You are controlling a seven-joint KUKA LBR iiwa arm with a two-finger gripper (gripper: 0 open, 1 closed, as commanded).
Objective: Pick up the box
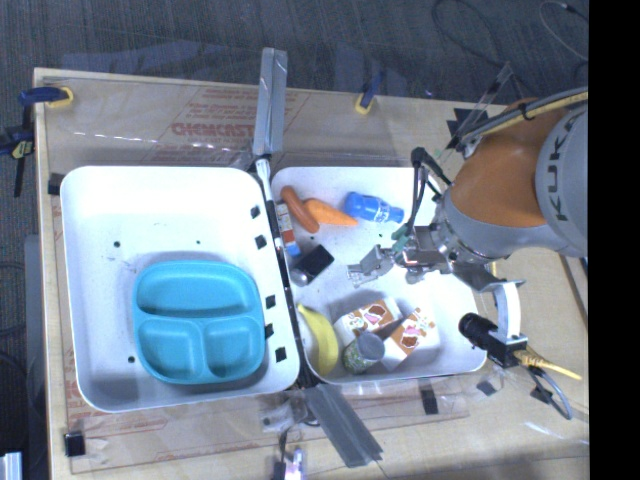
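**While the arm hangs over the right bin: contents as I read them from my station**

Surface (150,118): light wood, carrying two shallow white bins side by side.

Left bin (100,218): one blue divided tray (200,320) with three compartments, lying toward the near right part of the bin.

Right bin (330,183), items logged:
- Box (370,320), white with printed pictures, lying near the front wall, just right of the banana. A second, similar printed box (415,333) lies against its right side; I cannot tell whether the two are joined.
- Banana (318,336), yellow, along the front left corner.
- Small grey-capped item (368,348), touching the front of the boxes; too small for me to identify.
- Carrot (328,212), orange, near the back left.
- Reddish-brown sausage-shaped item (298,210), just left of the carrot.
- Blue bottle (373,208), on its side, right of the carrot.
- Black block (315,261), near the left wall.

Arm (510,183): grey with an orange band, reaching in from the right across the right bin.

Tool (375,263): over the middle of the right bin, behind the box and apart from it. I cannot tell how far its fingers are spread, and I see nothing held in it.
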